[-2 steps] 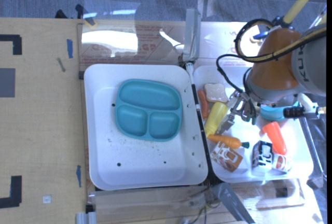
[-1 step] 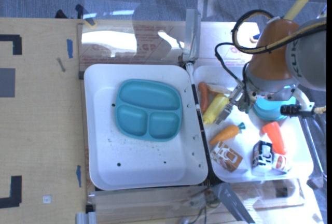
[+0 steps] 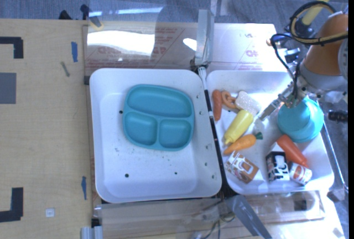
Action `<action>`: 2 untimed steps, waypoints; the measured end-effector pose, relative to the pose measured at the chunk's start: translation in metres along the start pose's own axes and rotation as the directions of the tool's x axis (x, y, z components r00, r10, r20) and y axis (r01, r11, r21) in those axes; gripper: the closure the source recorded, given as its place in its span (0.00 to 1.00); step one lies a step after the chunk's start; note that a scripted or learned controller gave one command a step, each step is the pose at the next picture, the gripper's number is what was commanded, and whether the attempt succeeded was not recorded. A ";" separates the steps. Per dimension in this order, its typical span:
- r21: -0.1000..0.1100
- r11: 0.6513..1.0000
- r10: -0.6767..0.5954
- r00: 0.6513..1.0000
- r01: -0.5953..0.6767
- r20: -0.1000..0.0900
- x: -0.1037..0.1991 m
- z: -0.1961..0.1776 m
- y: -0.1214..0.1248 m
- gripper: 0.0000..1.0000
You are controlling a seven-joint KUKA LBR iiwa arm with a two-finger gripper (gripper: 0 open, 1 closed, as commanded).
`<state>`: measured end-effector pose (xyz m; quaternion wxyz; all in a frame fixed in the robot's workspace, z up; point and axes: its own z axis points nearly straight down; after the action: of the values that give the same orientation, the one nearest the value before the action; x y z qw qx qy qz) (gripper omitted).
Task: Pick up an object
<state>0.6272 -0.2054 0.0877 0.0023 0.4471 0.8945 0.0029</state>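
Two white bins sit side by side on the surface; the right bin (image 3: 326, 169) holds the clutter. Your hand (image 3: 272, 108) hovers low there, fingers narrowly parted, gripping nothing, just above the yellow corn (image 3: 239, 126). Approach step; next, descend and close squarely on it.

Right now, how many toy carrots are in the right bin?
3. One carrot lies at the bin's left edge beside the divider, one sits mid-bin just below the yellow corn, and one lies under the teal cup. Others may be hidden under the arm.
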 end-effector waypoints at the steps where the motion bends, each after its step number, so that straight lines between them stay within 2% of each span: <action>1: 0.000 0.989 0.145 0.989 -0.145 0.001 0.080 0.000 0.080 0.00; 2: -0.002 0.947 0.320 0.947 -0.320 0.004 0.110 -0.002 0.032 0.00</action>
<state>0.5865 -0.0985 0.0893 0.0041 0.5862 0.8101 0.0027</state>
